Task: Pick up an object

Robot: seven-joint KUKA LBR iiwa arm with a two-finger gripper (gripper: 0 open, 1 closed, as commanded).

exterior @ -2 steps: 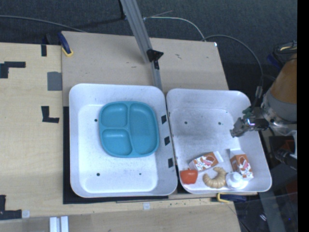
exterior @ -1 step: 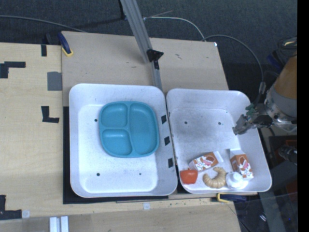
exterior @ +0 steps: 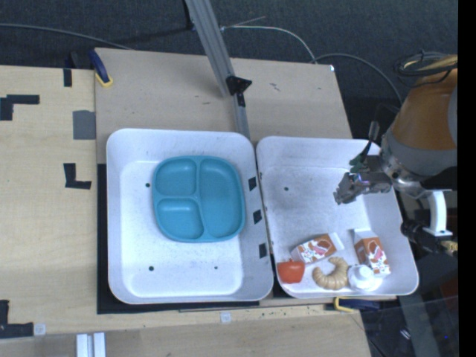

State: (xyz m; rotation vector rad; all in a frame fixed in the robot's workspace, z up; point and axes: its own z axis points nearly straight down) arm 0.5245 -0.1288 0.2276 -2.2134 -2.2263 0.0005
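- Gripper [exterior: 348, 190]: dark, at centre right of the frame, over bare floor in the upper half of the right bin [exterior: 312, 169]; whether it is apart or together cannot be told at this size; nothing shows in it.
- Candidate objects: all clustered along the lower edge of the right bin, below the gripper in the frame and well apart from it.
- Carton, red and white [exterior: 314, 249]: lies flat, below and slightly left of the gripper, long axis running left to right with a slight tilt; probably the nearest pick.
- Second carton [exterior: 371, 253]: below and slightly right of the gripper, long axis running top to bottom.
- Croissant-shaped piece [exterior: 332, 274]: tan, curved, just below the first carton, touching or nearly so.
- Red item [exterior: 291, 271]: lower left corner of the cluster, just beside the bin wall.
- White round item [exterior: 362, 277]: against the second carton's lower end.
- Crowding: neighbours sit close, so a descent may nudge them.
- Left bin [exterior: 126, 199]: holds a blue divided plate [exterior: 199, 199], far left of the gripper.
- Tabletop [exterior: 44, 199]: pale wood.
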